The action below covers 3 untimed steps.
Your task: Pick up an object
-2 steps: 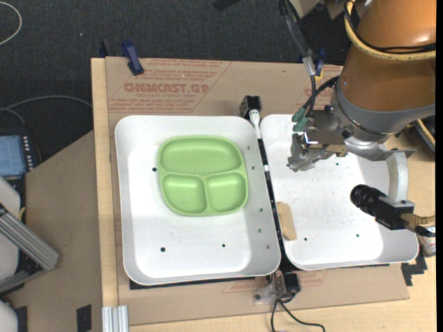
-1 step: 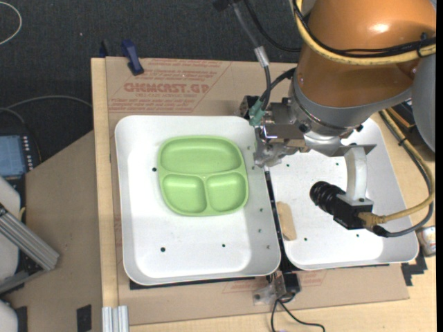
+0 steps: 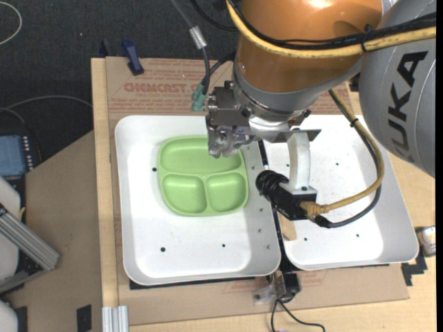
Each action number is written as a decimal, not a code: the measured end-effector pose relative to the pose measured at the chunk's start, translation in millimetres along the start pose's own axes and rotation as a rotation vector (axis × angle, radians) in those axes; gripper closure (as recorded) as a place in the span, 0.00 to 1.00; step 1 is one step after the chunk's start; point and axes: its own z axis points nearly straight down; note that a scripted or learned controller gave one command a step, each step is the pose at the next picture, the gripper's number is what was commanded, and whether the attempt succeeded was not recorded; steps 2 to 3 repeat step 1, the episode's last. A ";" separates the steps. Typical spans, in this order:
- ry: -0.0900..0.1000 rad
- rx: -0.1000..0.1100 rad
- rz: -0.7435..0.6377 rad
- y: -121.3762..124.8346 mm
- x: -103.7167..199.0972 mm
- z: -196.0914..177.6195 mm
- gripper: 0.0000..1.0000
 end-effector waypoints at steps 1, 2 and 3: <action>-0.004 -0.002 0.020 -5.3 -109.8 -39.8 1.00; -0.004 -0.002 0.020 -5.3 -109.8 -39.8 1.00; -0.004 -0.002 0.020 -5.3 -109.8 -39.8 1.00</action>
